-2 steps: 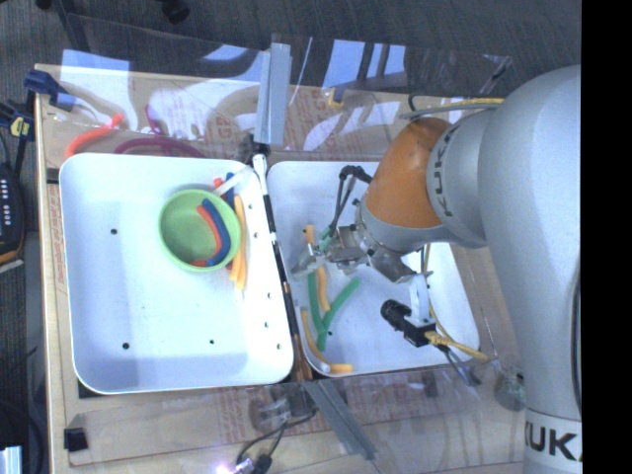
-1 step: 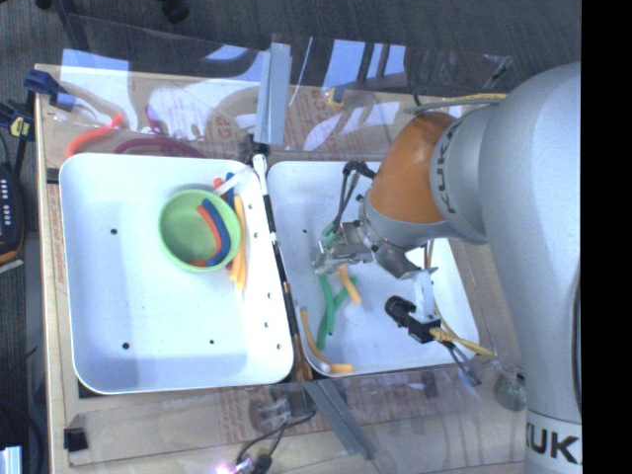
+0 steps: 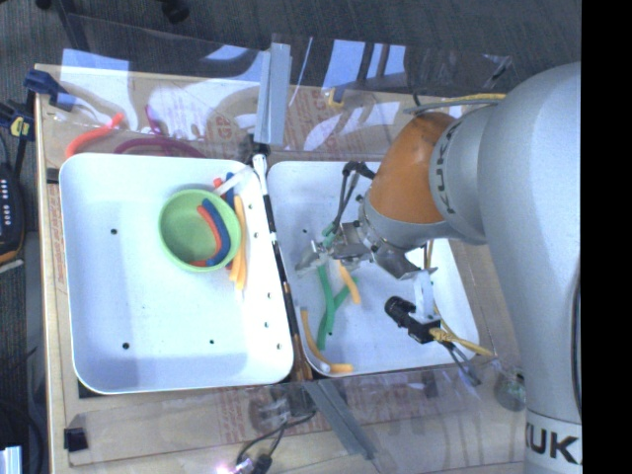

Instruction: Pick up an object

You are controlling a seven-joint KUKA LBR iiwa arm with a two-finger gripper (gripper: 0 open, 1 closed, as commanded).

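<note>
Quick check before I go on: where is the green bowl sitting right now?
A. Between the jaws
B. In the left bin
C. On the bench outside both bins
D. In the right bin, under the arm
B. The green bowl rests on the floor of the left bin, near its upper right part, with colored strips lying in and beside it.

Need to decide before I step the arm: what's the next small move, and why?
Probably a short descent. The gripper hovers in the right bin at the upper end of the green strip, with nothing visibly held. Whether the jaws are open is unclear.
</note>
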